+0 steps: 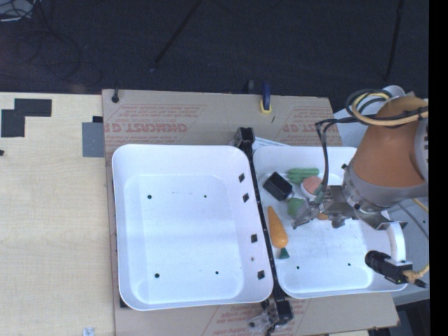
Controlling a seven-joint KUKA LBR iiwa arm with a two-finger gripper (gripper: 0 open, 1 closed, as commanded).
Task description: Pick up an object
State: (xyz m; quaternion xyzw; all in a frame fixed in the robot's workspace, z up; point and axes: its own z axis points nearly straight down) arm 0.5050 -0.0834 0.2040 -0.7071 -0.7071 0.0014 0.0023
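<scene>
Camera view: gripper [313, 212] low in the right bin [329, 275] beside a carrot [278, 229] (finger spread cannot be told).

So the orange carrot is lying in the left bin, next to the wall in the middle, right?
Not quite. The camera view shows the orange carrot lying in the right bin, not the left bin. It does lie next to the wall in the middle, as you said.
</scene>
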